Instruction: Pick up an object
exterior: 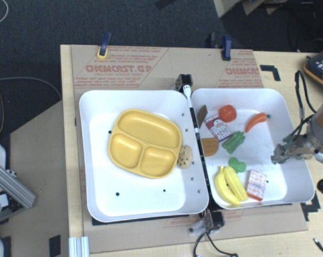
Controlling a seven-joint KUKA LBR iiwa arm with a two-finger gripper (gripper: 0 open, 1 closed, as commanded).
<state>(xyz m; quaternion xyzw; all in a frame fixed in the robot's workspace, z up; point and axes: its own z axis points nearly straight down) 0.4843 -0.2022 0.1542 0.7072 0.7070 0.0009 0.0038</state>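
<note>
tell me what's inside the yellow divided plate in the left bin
The three compartments of the yellow divided plate look bare. A cookie lies just outside its right rim, on the floor of the left bin. Whatever is under the plate is covered.

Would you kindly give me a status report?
Hand low at right bin's right side, nothing visibly held. Nearest: green plastic pepper. Path clear.

Both white bins (97,159) look like smooth, slightly glossy plastic, the yellow divided plate (145,142) matt plastic, and the table (75,90) raw brown board with printed lettering.
</note>
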